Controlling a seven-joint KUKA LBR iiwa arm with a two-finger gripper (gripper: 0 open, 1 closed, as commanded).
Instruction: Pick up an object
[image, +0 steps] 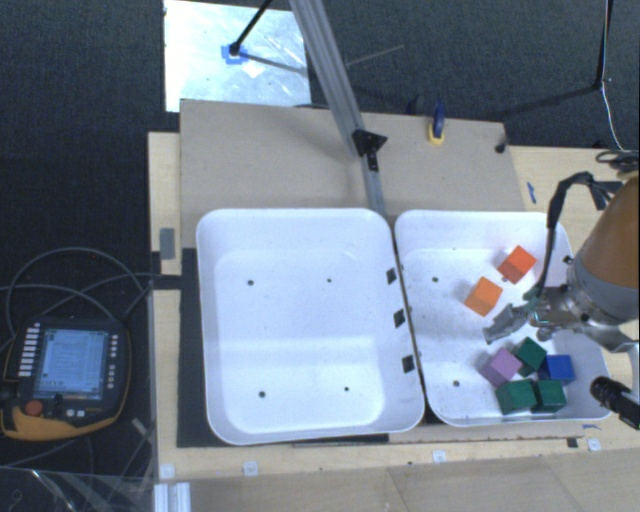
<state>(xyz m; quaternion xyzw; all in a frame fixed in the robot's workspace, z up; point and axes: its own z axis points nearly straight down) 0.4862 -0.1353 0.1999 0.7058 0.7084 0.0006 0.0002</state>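
Observation:
The right bin (440, 260) holds several small blocks. Two orange blocks (517, 263) (484, 295) lie in its upper middle. A purple block (503, 366), a blue block (557, 368) and three green blocks (530, 353) (516, 397) (549, 395) cluster at its lower right corner. My gripper (508, 322) hangs over the right bin, between the lower orange block and the purple block, just above the cluster. No block is visibly held by it.
The left bin (300, 240) sits beside the right one, with a shared ridge (400, 320) between them. A grey pole (335, 80) slants in from the top. A teach pendant (65, 375) rests at the far left, off the bench.

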